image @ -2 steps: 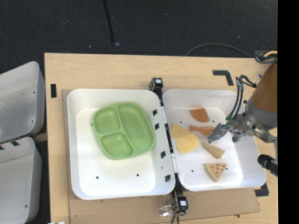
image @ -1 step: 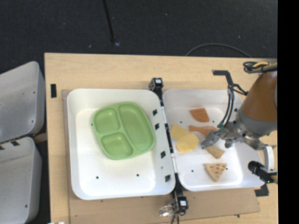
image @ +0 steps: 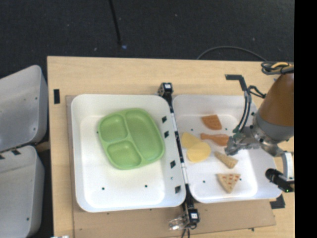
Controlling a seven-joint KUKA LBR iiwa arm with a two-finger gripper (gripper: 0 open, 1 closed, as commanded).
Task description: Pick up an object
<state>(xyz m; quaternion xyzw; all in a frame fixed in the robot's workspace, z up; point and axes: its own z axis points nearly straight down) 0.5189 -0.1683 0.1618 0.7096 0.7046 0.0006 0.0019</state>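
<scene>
At the far left you have two pale grey rounded panels just off the edge of the light wooden table, which carries both bins. The left shallow white plastic bin holds a light green plastic plate with three compartments, lying flat and slightly turned, near the middle of that bin. A row of small black clips runs along the seam where the two bins meet. Moving into the right shallow white plastic bin, you first meet a flat pale yellow food piece with two rounded lobes, lying close to the bin's left wall. Above and to the right of it sits a small orange toast-shaped piece, and just below that a long orange drumstick-shaped piece lies flat, its right end reaching under the gripper. A tan wedge lies just right of the yellow piece, and a tan speckled triangular slice rests nearer the bin's front wall, apart from the others. The grey gripper hangs low over the right end of the drumstick piece and the upper end of the tan wedge; you cannot tell here how its fingers stand or whether anything sits between them. The grey arm with its orange band comes in from the right, with black cables looping above it.
</scene>
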